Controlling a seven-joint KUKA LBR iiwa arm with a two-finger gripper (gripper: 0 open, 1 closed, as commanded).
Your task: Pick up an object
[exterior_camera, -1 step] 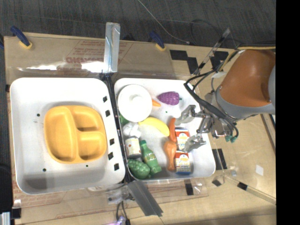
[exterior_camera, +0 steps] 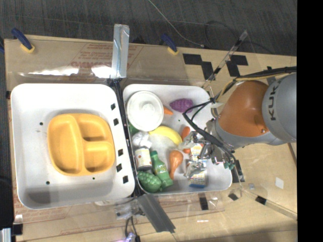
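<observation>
One gripper [exterior_camera: 198, 161] (above cluttered bin [exterior_camera: 214, 185])

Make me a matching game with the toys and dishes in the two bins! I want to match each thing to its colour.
Things:
1. divided tray
2. bowl
3. grapes
4. bottle

Colours:
A. green
B. white
C. yellow-orange
D. purple

Right pairs: 1-C, 2-B, 3-D, 4-A. The divided tray lies in the left bin; the other three lie in the right bin.
</observation>
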